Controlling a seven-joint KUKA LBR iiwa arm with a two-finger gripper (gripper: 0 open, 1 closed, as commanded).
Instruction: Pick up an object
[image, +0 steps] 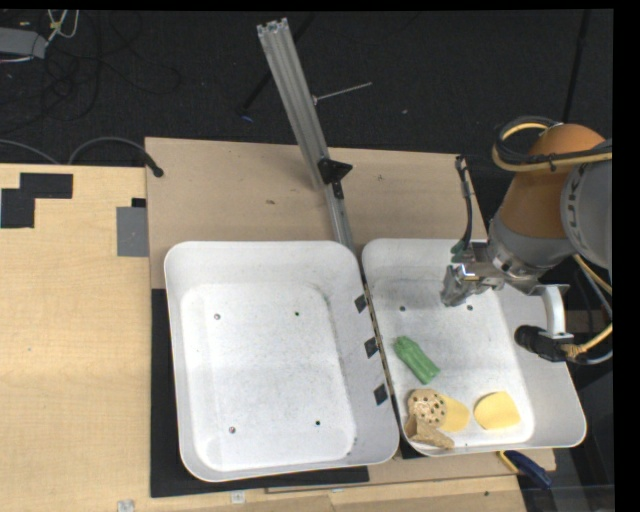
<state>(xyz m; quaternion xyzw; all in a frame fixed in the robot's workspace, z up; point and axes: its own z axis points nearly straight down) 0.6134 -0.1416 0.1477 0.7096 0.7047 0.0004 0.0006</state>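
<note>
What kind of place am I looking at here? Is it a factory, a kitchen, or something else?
Most likely a robotics lab. A robot arm reaches over two white bins, one holding small toy-like items such as a green piece. Loose cables run across the dark floor behind the bench.

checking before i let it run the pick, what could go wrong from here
1. The gripper sits over bare floor of the right bin, apart from every object; descending here would likely grasp nothing.
2. The cookie-like piece, tan piece and yellow disc crowd the near corner, so a pick may snag several or hit the wall.
3. The green object lies near the divider, leaving little room.
</note>
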